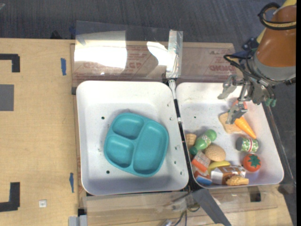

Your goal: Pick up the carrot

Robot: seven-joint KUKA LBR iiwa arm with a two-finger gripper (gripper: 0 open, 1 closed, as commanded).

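Observation:
The carrot (246,126) is a short orange cone lying in the right bin (197,102), near its right wall, with its tip pointing down and to the right. My gripper (236,111) hangs low over the bin, right at the carrot's upper-left end. Its tip overlaps a flat tan piece (228,125) that lies against the carrot's left side. Whether the gripper touches the carrot cannot be told from this angle. Nothing is lifted off the bin floor.
The right bin's front half holds several toy foods: a green vegetable (206,140), a bread roll (215,152), a small can (248,144), a tomato (251,162) and a bottle (225,175). A teal divided plate (136,145) lies in the left bin (94,102).

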